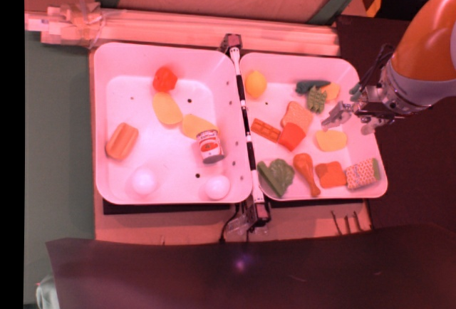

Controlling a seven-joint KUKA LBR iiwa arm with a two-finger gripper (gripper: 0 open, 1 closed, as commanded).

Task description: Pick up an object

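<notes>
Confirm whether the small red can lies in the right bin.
No, the red can lies in the left bin, near the divider between the bins.

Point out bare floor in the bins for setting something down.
Left bin: bare floor between the hot dog, the yellow pieces and the white balls. Right bin: bare strip between lemon and green piece; its lower half is crowded.

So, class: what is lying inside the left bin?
Inside the left bin: a red pepper, two yellow pieces, an orange piece, a small can and two white balls. Anything beneath these is covered.
</notes>
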